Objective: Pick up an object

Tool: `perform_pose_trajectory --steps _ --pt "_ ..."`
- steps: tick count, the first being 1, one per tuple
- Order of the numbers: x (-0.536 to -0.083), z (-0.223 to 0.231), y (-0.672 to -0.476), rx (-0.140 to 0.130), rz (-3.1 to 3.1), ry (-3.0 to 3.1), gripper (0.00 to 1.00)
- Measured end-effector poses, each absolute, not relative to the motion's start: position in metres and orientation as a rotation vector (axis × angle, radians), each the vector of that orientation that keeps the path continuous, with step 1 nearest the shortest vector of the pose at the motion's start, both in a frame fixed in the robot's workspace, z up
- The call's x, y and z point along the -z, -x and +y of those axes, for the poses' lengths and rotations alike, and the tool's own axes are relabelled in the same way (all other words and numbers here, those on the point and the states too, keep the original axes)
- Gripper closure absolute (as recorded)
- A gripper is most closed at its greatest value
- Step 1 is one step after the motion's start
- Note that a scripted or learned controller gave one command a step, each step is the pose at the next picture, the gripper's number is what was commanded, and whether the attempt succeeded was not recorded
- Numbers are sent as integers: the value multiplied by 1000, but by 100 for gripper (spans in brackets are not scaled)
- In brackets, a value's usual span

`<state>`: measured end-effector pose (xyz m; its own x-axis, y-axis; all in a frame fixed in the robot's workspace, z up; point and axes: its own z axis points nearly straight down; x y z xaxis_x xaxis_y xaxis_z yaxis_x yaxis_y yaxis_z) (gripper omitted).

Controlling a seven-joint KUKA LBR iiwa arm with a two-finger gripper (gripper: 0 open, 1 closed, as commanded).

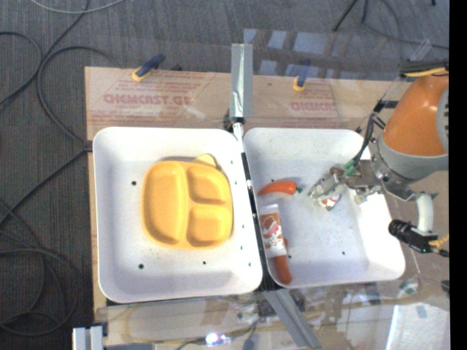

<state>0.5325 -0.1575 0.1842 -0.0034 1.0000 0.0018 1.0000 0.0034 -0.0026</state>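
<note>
Desk front edge: clear sheeting and metal fittings lie along the near rim of the desk [146, 97]; nothing here bears on the task.
Left bin: the left bin [117, 275] holds a yellow divided tray [188, 203]; it sits near the bin's middle, with a further yellow edge showing just behind it; well apart from the arm.
Right bin: the right bin [379, 257] holds the likely targets; a bottle [273, 239] with a red-and-white label lies on its side against the left wall, reddish end toward the near rim; its long axis runs near to far.
Second item: an orange-red piece [278, 189] lies just beyond the bottle's far end; its long axis runs across the bin; whether the two touch cannot be determined.
Claw: the claw [327, 192] sits low over the middle of the right bin, at the end of the arm [412, 133] entering from the right; whether it is released or clenched cannot be told; nothing is seen between its tips.
Governing relation: both items lie to the view's left of the claw; the orange-red piece is the nearer, near level with it; the bottle lies further left and toward the near rim.
Judgement: no grasp is yet evident; a leftward shift would be required.
Far side: cardboard backing with two clamps; cables on the floor beyond.
</note>
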Motion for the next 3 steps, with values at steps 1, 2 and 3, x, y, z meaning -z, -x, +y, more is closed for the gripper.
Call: perform_pose_trajectory --steps 1,2,3 --pt "-93 -169 -580 -5 -2277 2166 0" --pt "-103 -168 -581 1 -2278 2165 100" --pt "-191 -143 -621 -6 -2178 2265 100"
